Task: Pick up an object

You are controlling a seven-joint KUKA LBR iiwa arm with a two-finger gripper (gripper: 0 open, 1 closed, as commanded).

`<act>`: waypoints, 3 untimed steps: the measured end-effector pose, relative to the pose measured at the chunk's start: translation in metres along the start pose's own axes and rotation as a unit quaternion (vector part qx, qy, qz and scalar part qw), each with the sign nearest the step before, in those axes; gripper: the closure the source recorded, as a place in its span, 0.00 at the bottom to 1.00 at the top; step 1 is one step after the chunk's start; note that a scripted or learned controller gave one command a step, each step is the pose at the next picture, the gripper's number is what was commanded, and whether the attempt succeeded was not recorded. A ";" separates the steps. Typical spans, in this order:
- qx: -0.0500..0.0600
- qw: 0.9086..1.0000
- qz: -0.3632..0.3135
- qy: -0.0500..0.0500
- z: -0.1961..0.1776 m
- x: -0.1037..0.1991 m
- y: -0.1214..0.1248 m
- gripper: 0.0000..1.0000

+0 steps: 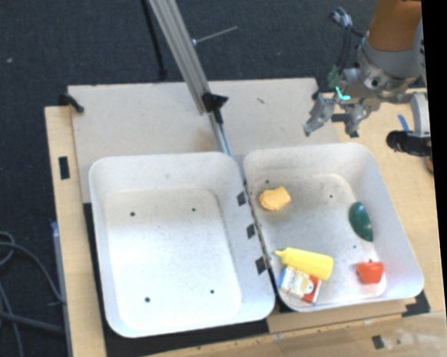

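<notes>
We saw the gripper [333,119] above the far rim of the right bin [386,192], fingers apart, holding nothing. The yellow mustard bottle [305,260] lay near the front wall, so we feared fingers might bump that wall

Robotics lab, not a home: plywood bench [165,121] on dark carpet [28,50], two white bins [105,245] side by side, aluminium extrusion pole [178,39] rising over it, loose cables [15,267] on floor, industrial arm [392,22] at right.
</notes>
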State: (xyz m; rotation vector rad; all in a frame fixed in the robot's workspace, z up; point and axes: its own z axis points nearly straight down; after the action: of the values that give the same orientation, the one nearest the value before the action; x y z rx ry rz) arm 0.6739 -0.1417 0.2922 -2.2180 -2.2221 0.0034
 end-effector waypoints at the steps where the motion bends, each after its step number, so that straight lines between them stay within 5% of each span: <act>1: -0.002 1.000 -0.001 -0.001 -0.003 0.000 0.001 0.00; 3: -0.001 1.000 0.002 -0.001 0.095 -0.011 -0.006 0.00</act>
State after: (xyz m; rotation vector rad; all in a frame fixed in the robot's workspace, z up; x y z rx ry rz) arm 0.6672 -0.1532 0.1969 -2.2250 -2.2186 0.0047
